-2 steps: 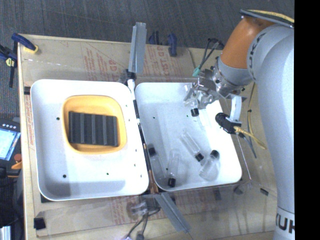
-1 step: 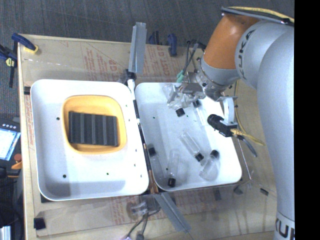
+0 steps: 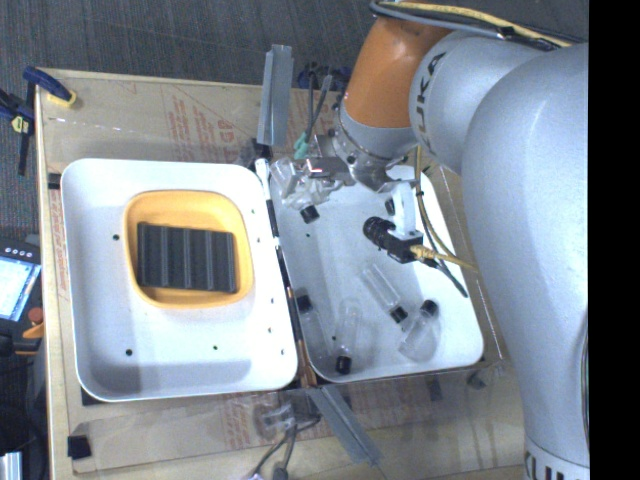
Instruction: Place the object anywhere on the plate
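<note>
The hand point(image 3: 300, 180) sat over the far left corner of the right bin point(image 3: 460, 343), just by the wall it shares with the left bin point(image 3: 90, 268). Its clear fingers blurred into the white floor, so I could not tell how far they stood apart, nor whether anything lay between them. A small black piece point(image 3: 309, 212) lay right beneath the hand, touching or nearly touching it; which, I could not tell.

The task's objects appeared to be clear plastic tubes with black caps, hard to make out against the bin. One tube point(image 3: 383, 290) lay slantwise near the middle of the right bin, well apart from the hand, its black cap point(image 3: 398, 314) at the near end. Another cap point(image 3: 429, 307) lay just beside it, a third point(image 3: 343, 364) near the front wall, and a fourth point(image 3: 303, 305) along the left wall.

The left bin held the plate point(image 3: 190, 208), a yellow dish with rounded corners, and on it rested a dark ribbed block point(image 3: 188, 258). The plate lay well to the left of the hand, across the dividing wall. Both bins stood on the desk point(image 3: 160, 98).
</note>
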`<action>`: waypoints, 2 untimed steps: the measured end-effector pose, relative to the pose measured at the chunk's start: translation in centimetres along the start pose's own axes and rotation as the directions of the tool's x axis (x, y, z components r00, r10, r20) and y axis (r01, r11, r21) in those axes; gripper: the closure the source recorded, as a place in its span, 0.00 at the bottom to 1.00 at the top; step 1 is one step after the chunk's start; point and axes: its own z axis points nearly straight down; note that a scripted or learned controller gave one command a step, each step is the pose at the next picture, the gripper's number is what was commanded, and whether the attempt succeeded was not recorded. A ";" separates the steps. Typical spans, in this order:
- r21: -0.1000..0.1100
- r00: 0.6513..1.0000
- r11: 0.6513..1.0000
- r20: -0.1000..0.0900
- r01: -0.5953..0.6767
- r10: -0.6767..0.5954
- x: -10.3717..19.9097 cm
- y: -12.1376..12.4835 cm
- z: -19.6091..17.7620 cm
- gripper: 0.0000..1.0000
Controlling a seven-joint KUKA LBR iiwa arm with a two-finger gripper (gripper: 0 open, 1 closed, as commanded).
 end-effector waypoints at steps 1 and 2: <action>-0.002 0.986 0.986 0.001 0.168 -0.168 1.9 2.9 1.0 1.00; 0.002 0.901 0.901 -0.001 0.434 -0.434 3.5 -1.0 2.0 1.00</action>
